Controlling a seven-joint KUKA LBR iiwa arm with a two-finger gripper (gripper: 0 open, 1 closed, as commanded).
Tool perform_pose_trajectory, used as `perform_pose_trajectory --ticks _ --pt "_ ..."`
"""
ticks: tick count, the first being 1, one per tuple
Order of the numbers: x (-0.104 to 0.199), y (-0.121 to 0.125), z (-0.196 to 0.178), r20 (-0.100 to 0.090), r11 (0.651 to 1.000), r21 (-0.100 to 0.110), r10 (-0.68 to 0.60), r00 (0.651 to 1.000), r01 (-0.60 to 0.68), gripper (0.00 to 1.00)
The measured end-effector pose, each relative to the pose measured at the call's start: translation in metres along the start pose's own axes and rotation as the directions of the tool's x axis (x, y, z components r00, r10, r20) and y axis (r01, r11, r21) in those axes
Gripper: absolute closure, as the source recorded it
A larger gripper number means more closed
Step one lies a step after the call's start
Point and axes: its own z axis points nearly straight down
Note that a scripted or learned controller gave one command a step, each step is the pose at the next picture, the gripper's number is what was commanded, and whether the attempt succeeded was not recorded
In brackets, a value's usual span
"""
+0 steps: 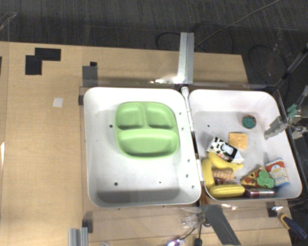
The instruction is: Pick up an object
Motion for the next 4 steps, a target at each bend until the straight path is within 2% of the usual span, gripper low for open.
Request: perform_pose_trajectory --ticks 1,2,3,4 --pt "0.017 -0.016 0.147 0.001 0.993 -0.003 -0.121 0.993 0.121 0.00" --pt "0.069 0.078 0.163 0.003 0.961 -0.012 -0.276 0.961 0.276 0.00" --pt "0.071 0.081 0.150 0.002 0.960 -0.018 -0.279 0.960 0.279 1.00" --pt "0.108 0.156 0.048 0.000 0.994 -0.004 -0.110 0.994 0.110 1.00"
